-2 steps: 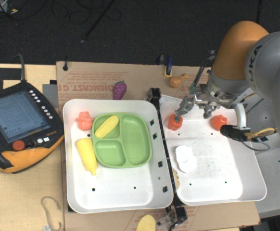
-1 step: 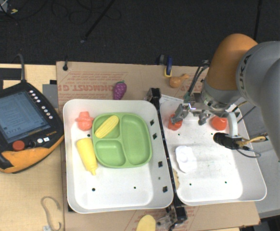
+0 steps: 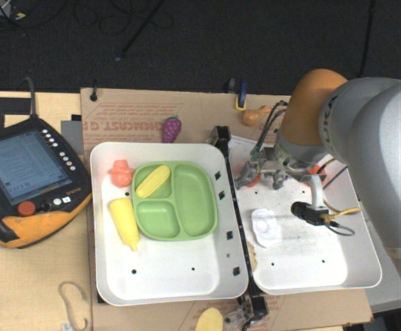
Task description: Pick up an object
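Across the table (image 3: pixel 42 274) sat two white bins. Left bin (image 3: pixel 159 281) held four items: one green divided plate (image 3: pixel 187 205), one corn cob (image 3: pixel 152 180) on it, one yellow bottle (image 3: pixel 125 223), one pink toy (image 3: pixel 120 174). Right bin (image 3: pixel 324 267) held one white object (image 3: pixel 266 226). Tool (image 3: pixel 262 174) hovered over the right bin's far left corner; grip state could not be told.
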You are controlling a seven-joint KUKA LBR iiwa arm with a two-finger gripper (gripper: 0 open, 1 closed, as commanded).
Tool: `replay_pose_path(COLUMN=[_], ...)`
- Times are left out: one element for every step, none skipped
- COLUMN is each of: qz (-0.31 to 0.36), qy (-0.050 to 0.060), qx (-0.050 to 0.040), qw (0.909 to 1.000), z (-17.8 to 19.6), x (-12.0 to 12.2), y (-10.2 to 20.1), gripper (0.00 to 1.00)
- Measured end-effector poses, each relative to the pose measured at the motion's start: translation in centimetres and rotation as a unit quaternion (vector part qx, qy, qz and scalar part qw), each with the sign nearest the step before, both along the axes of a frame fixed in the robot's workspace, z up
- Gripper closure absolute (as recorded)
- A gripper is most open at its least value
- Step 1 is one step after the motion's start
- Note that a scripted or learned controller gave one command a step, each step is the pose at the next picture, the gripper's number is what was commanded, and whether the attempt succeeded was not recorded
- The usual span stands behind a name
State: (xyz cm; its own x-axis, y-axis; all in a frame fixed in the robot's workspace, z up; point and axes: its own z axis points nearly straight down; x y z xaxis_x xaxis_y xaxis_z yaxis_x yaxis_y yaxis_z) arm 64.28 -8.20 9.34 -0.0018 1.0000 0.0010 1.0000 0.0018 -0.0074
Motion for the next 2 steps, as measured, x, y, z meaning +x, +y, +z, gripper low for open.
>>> replay_pose_path(qz=[-0.002, -0.004], qy=[-0.002, -0.002], qx=[0.0, 0.0001], qw=[1.0, 1.0], z=[-0.6, 0.4], x=[0.0, 0.0], y=[0.0, -0.1], gripper=[0.0, 1.0])
